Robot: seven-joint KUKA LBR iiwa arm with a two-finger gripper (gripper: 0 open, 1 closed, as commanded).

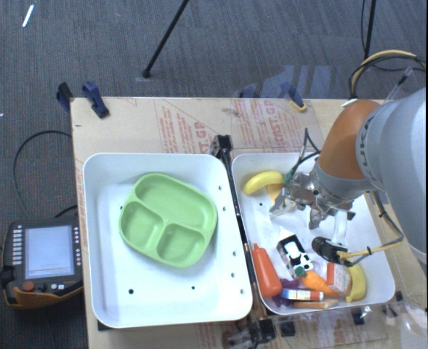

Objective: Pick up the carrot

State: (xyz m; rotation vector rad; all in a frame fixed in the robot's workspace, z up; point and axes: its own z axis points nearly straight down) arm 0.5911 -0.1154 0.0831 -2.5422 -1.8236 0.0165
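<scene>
We see the desk (163, 126) carrying two white bins side by side. The left bin (105, 267) holds a green divided plate (168, 219). Over the right bin (382, 264) the grey arm (402, 147) reaches in from the right, its orange band (344, 147) above the wrist, and the jaws (312, 209) hang above the bin's middle; we cannot tell how far they are parted or whether they grip anything. A yellow banana (261, 182) lies at the bin's far left. The carrot (266, 272) lies along the bin's near left wall, beside a black-and-white box (292, 254), apart from the jaws. A smaller yellow banana (357, 282) rests near the front right corner.
</scene>
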